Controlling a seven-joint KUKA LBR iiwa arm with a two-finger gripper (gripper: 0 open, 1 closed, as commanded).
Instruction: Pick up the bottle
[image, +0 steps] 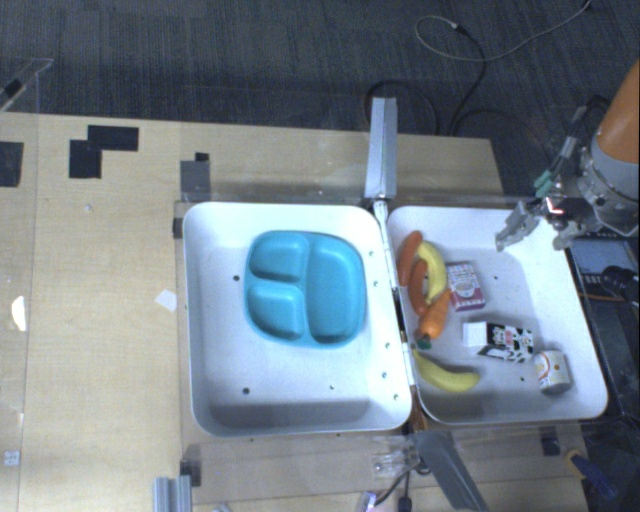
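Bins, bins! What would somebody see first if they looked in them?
Probably the big blue tray, alone in the middle of the left bin. Next, the bright food along the right bin's left side: an orange carrot between two yellow bananas. The bottle lies further right, and the gripper hovers over that bin's far right corner.

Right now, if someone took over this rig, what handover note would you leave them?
Gripper: open, holding nothing, hovering over the far right part of the right bin.
Bottle: lying on its side in the near right part of that bin, black-and-white label up, apart from the gripper.
Around it: a small cup just to its right, a pink box beyond it, bananas and carrots along the bin's left wall.
Left bin has a blue divided tray.
Done: nothing visible, bottle not grasped.
Left: move over the bottle, descend, close, lift.
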